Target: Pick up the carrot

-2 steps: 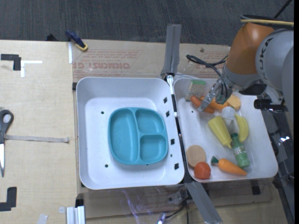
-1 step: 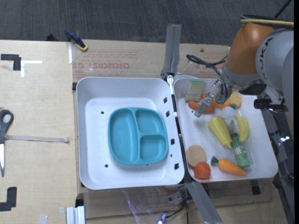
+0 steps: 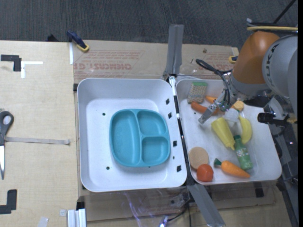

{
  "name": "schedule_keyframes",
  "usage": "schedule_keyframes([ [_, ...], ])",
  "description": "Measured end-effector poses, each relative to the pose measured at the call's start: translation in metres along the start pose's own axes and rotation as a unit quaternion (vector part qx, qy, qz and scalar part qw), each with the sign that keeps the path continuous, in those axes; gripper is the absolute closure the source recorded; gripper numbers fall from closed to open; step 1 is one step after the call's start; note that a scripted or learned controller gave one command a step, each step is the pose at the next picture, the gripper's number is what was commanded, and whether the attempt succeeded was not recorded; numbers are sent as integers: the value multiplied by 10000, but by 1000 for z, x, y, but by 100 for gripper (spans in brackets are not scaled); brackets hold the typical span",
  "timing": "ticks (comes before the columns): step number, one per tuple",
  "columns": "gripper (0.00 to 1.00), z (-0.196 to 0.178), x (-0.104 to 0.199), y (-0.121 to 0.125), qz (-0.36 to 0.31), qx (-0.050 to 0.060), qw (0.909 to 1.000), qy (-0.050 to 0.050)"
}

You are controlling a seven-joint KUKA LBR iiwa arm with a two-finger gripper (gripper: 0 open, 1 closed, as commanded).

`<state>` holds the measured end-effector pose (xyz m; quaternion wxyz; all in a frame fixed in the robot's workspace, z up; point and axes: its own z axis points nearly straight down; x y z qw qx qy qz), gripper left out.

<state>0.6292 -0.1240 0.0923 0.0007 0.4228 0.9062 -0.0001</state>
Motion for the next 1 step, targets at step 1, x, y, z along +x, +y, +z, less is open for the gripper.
schedule_keyframes([
  [1,0,2,-18,13,1692,45,9855,54],
])
